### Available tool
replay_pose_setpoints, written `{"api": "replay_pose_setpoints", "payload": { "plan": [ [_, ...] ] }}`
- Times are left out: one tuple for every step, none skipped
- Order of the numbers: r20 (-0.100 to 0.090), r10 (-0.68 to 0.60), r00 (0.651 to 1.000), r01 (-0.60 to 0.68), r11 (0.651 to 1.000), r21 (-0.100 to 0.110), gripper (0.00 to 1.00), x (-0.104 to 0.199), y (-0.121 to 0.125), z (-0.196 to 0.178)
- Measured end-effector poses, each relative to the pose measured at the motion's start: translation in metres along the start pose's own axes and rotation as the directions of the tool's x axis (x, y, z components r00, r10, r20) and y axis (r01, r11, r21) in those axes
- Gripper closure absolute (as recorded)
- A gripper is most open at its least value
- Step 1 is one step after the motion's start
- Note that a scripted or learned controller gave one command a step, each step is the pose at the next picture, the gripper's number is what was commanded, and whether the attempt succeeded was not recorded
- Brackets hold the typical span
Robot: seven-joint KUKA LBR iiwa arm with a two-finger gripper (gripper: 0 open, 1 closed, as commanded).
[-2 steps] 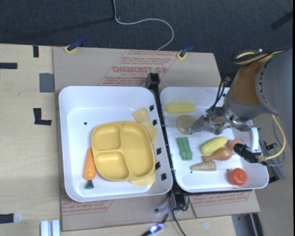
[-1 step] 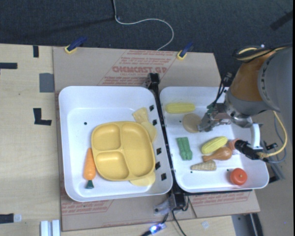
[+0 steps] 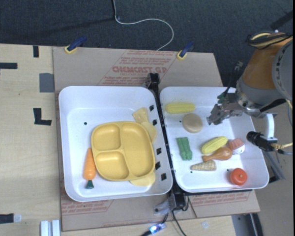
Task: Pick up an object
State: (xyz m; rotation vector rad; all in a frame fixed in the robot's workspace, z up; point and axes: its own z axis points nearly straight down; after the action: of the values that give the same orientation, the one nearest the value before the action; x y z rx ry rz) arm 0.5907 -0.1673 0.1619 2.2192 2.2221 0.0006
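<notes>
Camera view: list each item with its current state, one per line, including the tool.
tool: above the right bin, nothing seen between its fingers
yellow divided plate: flat in the left bin
carrot: lying left of the plate
upper corn cob: lying near the right bin's top
beige round piece: resting left of the tool
green piece: lying flat
tomato: resting in the bin's lower right corner

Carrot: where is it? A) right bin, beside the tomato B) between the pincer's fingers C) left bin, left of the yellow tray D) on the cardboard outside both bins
C: the carrot lies in the left bin, against the left edge of the yellow tray.
</notes>
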Motion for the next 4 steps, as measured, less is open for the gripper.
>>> {"api": "replay_pose_setpoints", "payload": {
  "plan": [
    [0.001, 0.0, 1.0, 0.0, 1.0, -0.002, 1.0, -0.003, -0.002, -0.062],
    [0.0, 0.0, 1.0, 0.0, 1.0, 0.001, 1.0, -0.002, -0.002, -0.062],
    [-0.002, -0.005, 1.0, 0.005, 1.0, 0.001, 1.0, 0.048, 0.003, -0.07],
    [-0.002, -0.006, 1.0, 0.006, 1.0, 0.002, 1.0, 0.105, 0.014, -0.077]
  ]
}}
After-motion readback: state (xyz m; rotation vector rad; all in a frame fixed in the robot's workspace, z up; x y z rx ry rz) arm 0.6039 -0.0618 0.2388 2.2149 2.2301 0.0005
